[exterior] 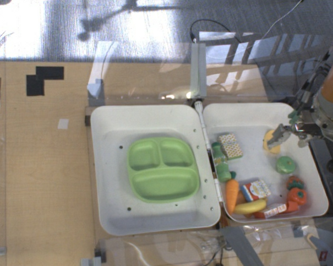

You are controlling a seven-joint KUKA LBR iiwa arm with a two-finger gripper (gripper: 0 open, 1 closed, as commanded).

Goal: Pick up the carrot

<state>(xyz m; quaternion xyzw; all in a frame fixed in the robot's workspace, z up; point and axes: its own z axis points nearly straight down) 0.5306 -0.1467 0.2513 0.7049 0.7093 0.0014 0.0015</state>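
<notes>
Carrot [231,194]: lies in right bin [248,120], near its left wall, beside banana [250,207]
Pincer [282,134]: over yellow toy [272,141], well apart from carrot; opening cannot be told

Carrot [231,193] in right bin [254,116], beside banana [250,207]; green tray [163,169] in left bin [110,159]; gripper [287,131] above yellow piece [272,141].

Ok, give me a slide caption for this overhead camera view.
End effector hovers by a yellow item at the right bin's far side; carrot lies untouched near its front-left corner.
</notes>
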